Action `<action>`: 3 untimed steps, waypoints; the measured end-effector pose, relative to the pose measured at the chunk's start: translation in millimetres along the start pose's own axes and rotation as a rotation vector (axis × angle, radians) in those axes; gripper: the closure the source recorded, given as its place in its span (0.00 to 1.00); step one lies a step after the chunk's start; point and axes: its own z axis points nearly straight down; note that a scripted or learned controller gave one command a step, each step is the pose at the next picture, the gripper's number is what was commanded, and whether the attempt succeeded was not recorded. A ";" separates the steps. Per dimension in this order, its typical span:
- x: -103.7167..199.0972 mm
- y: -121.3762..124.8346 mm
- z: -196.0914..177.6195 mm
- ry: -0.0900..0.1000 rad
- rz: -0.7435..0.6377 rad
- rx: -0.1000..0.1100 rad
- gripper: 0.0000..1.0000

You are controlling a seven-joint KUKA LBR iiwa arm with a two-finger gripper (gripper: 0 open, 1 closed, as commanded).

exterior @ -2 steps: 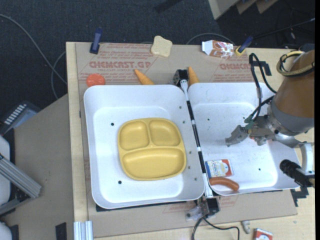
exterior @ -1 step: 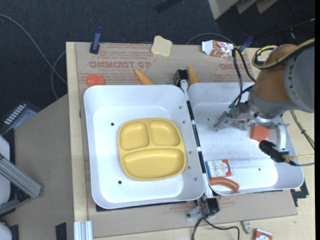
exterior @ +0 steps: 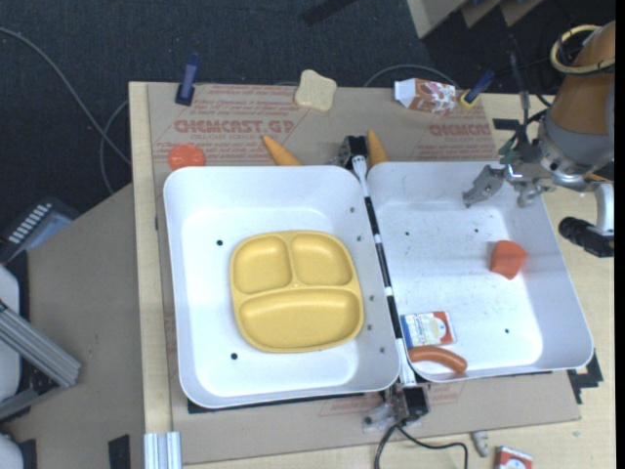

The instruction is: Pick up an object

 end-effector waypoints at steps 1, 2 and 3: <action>-17.9 -38.4 11.5 0.002 0.000 0.005 0.00; -13.7 -66.3 52.3 0.004 -0.001 0.006 0.00; 35.4 -88.7 58.5 0.004 -0.001 0.005 0.00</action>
